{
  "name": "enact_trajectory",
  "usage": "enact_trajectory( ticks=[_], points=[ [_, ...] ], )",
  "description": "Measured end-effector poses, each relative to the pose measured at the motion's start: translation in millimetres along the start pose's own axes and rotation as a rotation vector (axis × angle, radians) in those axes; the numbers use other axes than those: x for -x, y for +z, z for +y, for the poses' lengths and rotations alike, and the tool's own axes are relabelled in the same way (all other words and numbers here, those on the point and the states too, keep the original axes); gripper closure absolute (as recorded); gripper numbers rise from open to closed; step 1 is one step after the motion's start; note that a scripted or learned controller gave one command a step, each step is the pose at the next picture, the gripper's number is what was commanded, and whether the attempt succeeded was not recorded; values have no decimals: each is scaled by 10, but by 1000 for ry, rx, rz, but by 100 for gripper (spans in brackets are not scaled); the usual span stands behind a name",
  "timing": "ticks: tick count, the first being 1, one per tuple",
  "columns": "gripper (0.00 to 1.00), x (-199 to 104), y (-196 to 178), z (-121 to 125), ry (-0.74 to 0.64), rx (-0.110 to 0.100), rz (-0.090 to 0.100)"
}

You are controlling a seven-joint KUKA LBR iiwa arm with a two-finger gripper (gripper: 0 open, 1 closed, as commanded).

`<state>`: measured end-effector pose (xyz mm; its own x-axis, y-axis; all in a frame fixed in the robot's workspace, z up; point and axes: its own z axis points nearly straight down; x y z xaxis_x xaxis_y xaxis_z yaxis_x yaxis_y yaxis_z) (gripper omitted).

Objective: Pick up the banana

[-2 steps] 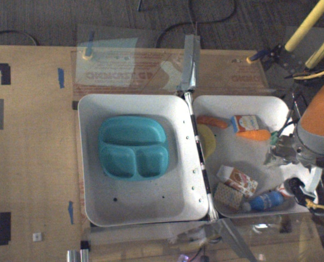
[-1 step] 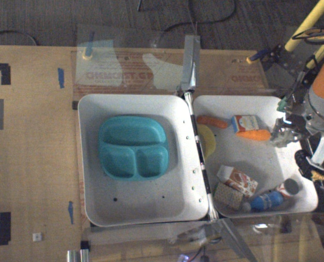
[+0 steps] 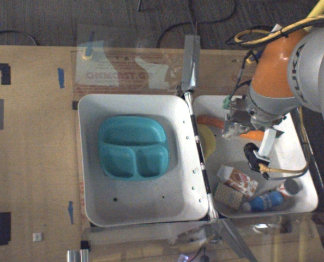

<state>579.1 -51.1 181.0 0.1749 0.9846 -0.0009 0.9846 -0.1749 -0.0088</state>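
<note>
The pincer [image 3: 235,125] is hovering over the right bin [image 3: 304,162] near the banana [image 3: 208,139] at its left wall; its state cannot be told.

bench [image 3: 36,146]: tan wooden top | left white bin [image 3: 91,190] and right white bin [image 3: 306,198] side by side on it | blue tape strip [image 3: 60,78] near left bin

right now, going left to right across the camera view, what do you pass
blue tape mark → teal divided tray in the left bin → yellow banana → claw → bottle cap
</note>
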Motion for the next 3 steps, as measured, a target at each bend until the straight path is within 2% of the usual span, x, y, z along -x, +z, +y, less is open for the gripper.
enact_trajectory(
  ticks=[1, 2, 3],
  points=[
    [100, 660, -117, 114, 407, 1, -1],
    [100, 612, 934, 334, 725, 7, 4],
    [100, 198, 3, -378, 749, -1, 0]
  ],
)
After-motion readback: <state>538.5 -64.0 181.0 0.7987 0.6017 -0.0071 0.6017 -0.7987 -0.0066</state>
